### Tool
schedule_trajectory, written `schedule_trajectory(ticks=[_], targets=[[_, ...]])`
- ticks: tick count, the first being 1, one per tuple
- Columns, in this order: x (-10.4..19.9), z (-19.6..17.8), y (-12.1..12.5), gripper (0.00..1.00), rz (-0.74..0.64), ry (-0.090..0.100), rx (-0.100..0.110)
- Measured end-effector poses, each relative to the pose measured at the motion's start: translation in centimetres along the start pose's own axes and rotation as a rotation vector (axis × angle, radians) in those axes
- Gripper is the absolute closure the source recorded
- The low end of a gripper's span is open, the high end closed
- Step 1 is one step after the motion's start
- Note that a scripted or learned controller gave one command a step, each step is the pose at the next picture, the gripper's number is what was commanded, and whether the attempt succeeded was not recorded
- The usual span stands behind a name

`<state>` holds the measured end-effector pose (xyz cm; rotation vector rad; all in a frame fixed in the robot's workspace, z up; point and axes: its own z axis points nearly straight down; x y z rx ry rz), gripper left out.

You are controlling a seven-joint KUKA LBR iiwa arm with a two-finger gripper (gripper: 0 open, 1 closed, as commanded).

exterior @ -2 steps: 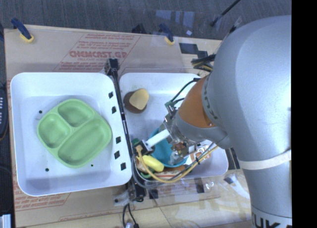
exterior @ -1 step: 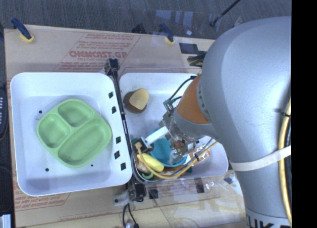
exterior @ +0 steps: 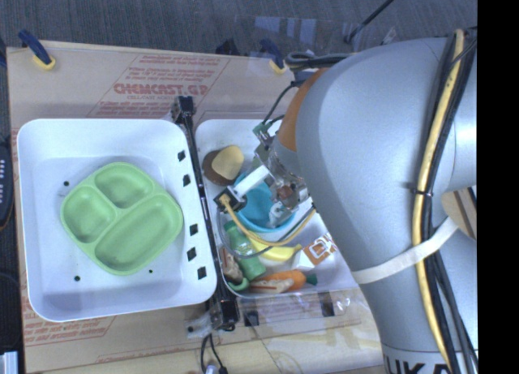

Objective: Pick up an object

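Note:
The right bin (exterior: 212, 133) holds a heap of small objects: a tan and brown piece (exterior: 224, 163) at its far left, a blue bowl-like piece (exterior: 258, 206) in the middle, a yellow banana shape (exterior: 278, 251), a green item (exterior: 243, 252) and an orange carrot shape (exterior: 281, 281) at the near edge. My gripper (exterior: 280, 194) hangs low over the blue piece, its tip buried among the objects. The big grey arm covers the right half of this bin.
The left bin (exterior: 36, 153) holds a light green divided plate (exterior: 122, 217). A black hinged divider (exterior: 197, 202) runs between the two bins. Cardboard lies under both bins, with blue clamps (exterior: 36, 48) at its far edge.

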<state>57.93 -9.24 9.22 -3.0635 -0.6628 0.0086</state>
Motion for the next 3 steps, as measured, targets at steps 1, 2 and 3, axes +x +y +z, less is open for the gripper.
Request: schedule_trajectory(ticks=[1,2,3], targets=[[-7.8,-0.2,-1.4,0.00,0.210,0.015,-0.006],[0.2,0.0,-0.2,0.00,0.212,0.001,0.002],[-7.5,-0.1,-0.3,0.00,0.214,0.003,0.003]])
